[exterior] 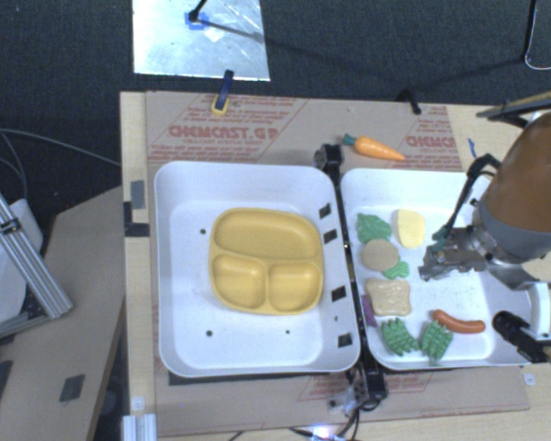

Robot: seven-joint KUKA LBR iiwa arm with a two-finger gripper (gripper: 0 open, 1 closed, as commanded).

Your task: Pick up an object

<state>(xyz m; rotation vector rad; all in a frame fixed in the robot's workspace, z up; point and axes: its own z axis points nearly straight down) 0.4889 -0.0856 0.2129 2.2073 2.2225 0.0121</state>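
Over the right bin (468, 196), at three o'clock, my pincer (444, 263) hangs low among the play food; whether it is apart or together I cannot tell. Nothing is lifted yet: the sausage (458, 321) at five o'clock and the bread (388, 296) lie loose.

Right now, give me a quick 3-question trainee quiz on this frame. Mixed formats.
1. True or false: the yellow tray sits in the right bin.
2. Which lies outside both bins? A) hot dog B) carrot C) bread slice
3. Fill in: the hand is over the ___ bin.

Key: 1. False, it sits in the left bin. 2. B, on the cardboard above the right bin. 3. right.
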